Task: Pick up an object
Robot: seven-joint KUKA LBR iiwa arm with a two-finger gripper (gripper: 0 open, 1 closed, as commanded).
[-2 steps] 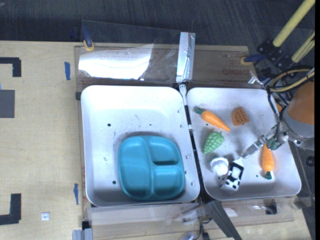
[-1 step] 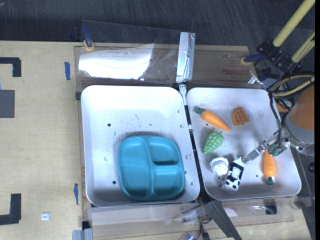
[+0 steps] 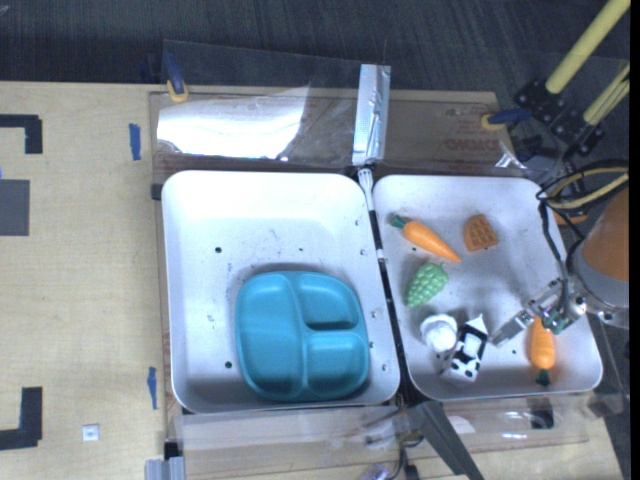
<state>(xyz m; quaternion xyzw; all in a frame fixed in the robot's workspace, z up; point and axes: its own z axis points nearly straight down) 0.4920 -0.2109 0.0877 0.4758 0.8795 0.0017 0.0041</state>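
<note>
The right bin holds several small toys. A long orange carrot lies at the upper left, with a brown waffle piece to its right. A green bumpy toy sits mid-left, and a white round toy and a black-and-white cow lie near the front. A second, short carrot lies at the front right. My gripper hangs low over the bin's right side, just above the short carrot's upper end and close to it. Whether it touches the carrot is unclear.
The left bin carries a blue compartment tray in its front half. A clear plastic sheet and a metal strip lie behind the bins. The arm's orange band overhangs the right bin's right wall.
</note>
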